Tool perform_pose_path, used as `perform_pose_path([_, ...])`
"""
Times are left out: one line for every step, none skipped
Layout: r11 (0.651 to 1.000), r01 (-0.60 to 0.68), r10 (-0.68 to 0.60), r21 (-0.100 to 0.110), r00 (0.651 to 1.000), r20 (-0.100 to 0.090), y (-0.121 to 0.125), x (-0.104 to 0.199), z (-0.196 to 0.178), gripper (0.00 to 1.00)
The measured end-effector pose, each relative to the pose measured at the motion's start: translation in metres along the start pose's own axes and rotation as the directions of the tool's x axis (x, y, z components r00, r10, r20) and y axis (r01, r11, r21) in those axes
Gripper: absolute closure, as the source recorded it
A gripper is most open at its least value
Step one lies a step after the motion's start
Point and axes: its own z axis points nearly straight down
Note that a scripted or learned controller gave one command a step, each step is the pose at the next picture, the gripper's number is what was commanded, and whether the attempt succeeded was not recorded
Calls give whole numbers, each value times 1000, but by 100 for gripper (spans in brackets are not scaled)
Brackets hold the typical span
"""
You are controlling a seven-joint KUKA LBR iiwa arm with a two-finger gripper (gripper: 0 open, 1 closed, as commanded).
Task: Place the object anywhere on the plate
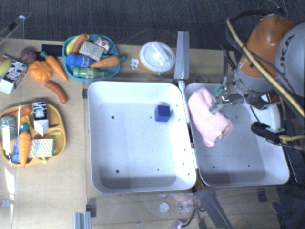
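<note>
Gripper [220,100] hovering beside pink cloth [208,117] in right bin [248,175]; finger state: cannot tell; nothing placed, plate unidentified

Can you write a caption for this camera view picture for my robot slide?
Grey-and-orange robot arm's gripper hovers by a folded pink cloth in the right white bin; a small blue cube sits left.

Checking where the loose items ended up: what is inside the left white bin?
Inside the left white bin lies one small blue cube, near its upper right corner, on the bare floor. Nothing covers any part of that floor.
</note>
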Motion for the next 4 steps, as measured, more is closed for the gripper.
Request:
perform_pose_path([919,394,-394,-2,919,1,34,39,2,100])
perform_pose_path([690,724,-724,-4,690,3,64,78,-4,100])
perform_pose_path([353,936,-936,-3,353,3,78,125,5,100])
perform_pose_path([213,977,-977,-4,213,5,100,173,0,100])
